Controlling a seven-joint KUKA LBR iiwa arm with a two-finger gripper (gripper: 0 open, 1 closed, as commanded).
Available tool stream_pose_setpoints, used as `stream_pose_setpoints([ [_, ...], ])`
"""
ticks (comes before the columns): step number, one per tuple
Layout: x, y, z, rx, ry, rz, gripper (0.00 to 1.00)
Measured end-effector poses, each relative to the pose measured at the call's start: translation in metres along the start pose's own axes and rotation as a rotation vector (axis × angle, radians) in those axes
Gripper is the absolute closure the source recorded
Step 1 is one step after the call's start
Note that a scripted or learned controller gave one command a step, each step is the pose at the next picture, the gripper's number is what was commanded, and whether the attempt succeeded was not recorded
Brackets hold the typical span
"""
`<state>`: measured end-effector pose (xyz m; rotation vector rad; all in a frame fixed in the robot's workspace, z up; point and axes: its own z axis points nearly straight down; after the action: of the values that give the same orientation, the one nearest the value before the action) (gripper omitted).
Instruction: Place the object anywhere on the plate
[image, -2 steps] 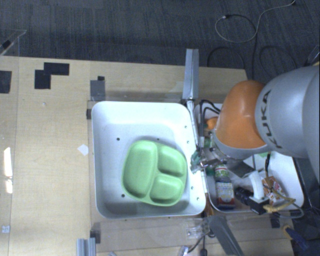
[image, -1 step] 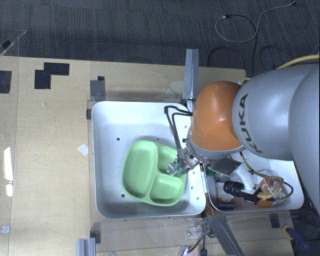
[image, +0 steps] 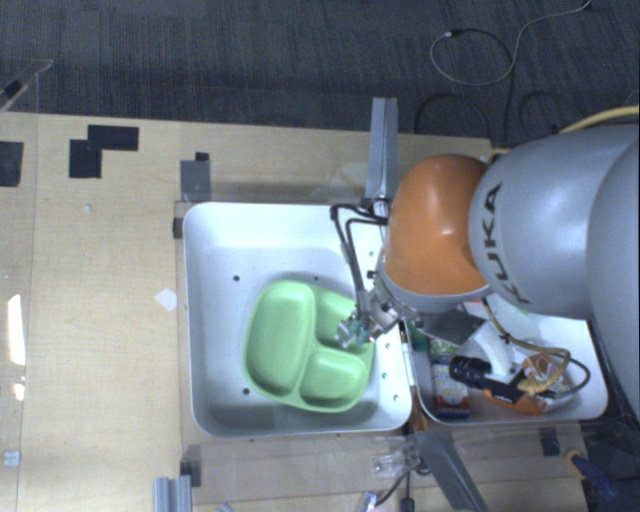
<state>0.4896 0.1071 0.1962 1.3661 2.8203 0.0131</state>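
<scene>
A light green plate with three compartments lies in the left white bin, toward its front right. My gripper hangs low over the plate's right rim, where the dividers meet. Small metallic parts show at its tip, and I cannot make out any object in it. The grey arm with its orange band covers much of the right bin and hides what lies under it.
Several small things crowd the visible strip of the right bin: a green item, a white piece, an orange-yellow item and a red-and-blue packet. Metal posts stand at the bins' edges.
</scene>
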Motion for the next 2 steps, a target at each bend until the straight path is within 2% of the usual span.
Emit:
stream_pose_setpoints([
  [1,0.059,0.043,0.008,0.006,0.003,-0.032,1.0],
  [2,0.047,0.101,0.048,0.009,0.001,0.279,1.0],
])
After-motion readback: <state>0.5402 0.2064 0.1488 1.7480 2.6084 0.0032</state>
